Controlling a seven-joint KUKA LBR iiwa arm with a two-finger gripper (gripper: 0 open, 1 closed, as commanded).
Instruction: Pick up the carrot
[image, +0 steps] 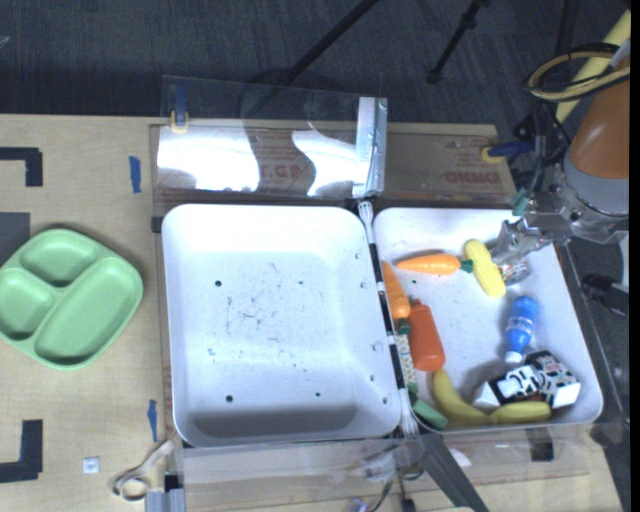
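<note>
The small orange plastic carrot with a green tip (429, 264) lies in the right white bin (585, 345), its green end touching a yellow plastic corn cob (485, 267). The gripper (512, 252) hovers just beyond the cob (whether its fingers are open, I cannot tell). Descending there risks striking or grabbing the cob instead.

Single fixed camera, overhead, slanted, both bins (265, 225) framed, perhaps mid-range

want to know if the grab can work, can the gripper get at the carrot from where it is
Probably yes. The carrot lies uncovered on the bin floor, open from above. The corn sits against its green end, beside the gripper, and may get bumped.
</note>
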